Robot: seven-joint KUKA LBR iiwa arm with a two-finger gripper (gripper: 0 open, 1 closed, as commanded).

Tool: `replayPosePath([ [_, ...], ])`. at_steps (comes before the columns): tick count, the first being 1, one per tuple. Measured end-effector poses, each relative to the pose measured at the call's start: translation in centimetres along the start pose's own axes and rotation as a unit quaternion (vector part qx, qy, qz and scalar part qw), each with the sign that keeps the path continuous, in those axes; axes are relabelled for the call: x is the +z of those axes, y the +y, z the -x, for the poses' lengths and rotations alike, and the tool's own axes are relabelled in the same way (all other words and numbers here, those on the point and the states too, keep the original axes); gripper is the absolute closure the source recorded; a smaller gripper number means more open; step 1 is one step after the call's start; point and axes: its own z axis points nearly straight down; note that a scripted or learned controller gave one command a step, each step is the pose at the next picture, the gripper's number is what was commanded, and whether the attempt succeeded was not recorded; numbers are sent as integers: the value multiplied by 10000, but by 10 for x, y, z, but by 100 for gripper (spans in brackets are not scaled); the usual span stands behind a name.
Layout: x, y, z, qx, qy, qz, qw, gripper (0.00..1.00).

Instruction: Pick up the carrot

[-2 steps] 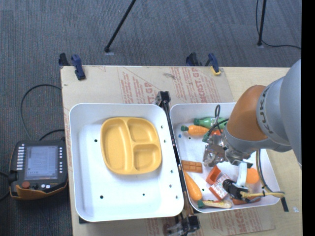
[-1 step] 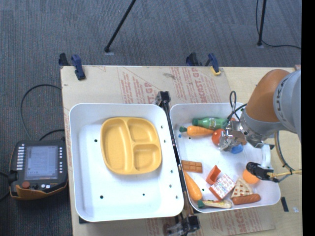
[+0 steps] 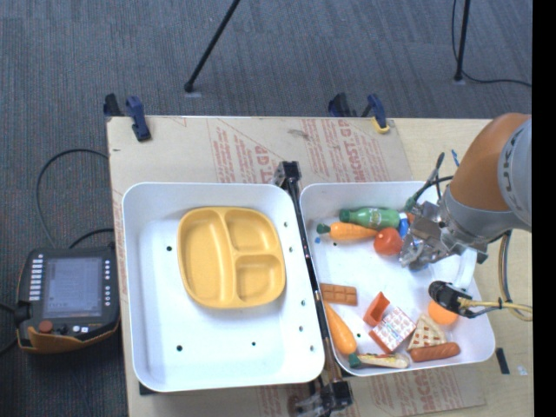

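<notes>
An orange carrot [image 3: 354,231] with a green top lies in the right bin [image 3: 482,320], near its far left, just below a green bottle [image 3: 372,216]. A second orange, carrot-like piece [image 3: 340,328] lies along the bin's left wall, nearer the front. My gripper [image 3: 415,250] hangs over the right half of that bin, just right of a red tomato [image 3: 388,242] and about a hand's width right of the topped carrot. Nothing shows held in it.
The right bin also holds a brown waffle bar [image 3: 339,294], a red carton [image 3: 389,321], a toast slice [image 3: 426,330], a sausage [image 3: 434,352] and an orange [image 3: 441,313]. A yellow divided plate [image 3: 231,255] sits in the left bin [image 3: 148,320].
</notes>
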Motion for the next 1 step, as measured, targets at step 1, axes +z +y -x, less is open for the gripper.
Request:
replayPosePath([
  [1,0,0,0,0,0,-1,10000,0],
])
